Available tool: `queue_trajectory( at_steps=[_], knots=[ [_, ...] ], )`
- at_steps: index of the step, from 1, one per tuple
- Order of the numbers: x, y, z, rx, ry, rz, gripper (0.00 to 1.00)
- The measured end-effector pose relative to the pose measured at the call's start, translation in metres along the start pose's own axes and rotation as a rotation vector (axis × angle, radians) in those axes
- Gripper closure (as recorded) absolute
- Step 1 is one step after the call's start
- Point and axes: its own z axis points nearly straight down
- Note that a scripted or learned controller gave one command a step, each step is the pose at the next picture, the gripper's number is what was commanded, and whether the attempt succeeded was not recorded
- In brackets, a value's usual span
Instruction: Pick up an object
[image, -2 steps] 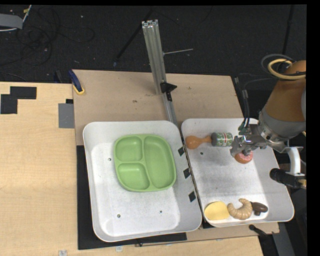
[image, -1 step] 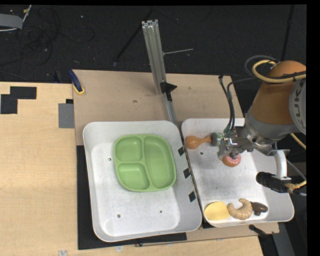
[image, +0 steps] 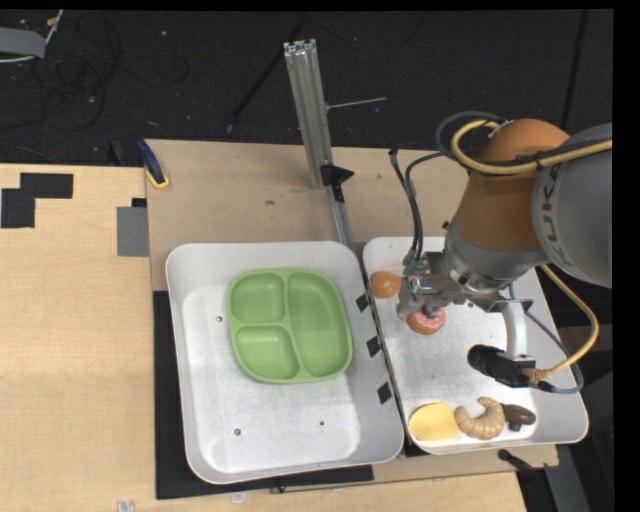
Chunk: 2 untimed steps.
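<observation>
The gripper (image: 426, 300) hangs right over a small pink toy (image: 428, 323) near ten o'clock in the right bin (image: 441, 372); whether it's clenched or released, I can't tell. The toy looks light and probably soft, best pinched across its middle.

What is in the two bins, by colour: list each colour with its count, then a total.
Green: 1, divided plate
Orange: 1, ball
Pink: 1, round piece
Yellow: 1, disc
Tan: 1, croissant
Dark brown: 1, small piece
Total: 6
</observation>
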Motion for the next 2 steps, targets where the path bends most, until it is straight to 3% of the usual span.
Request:
queue_trajectory(
  at_steps=[2],
  knots=[
    [0.102,-0.02,-0.018,0.0,-0.001,0.0,1.0]
  ],
)
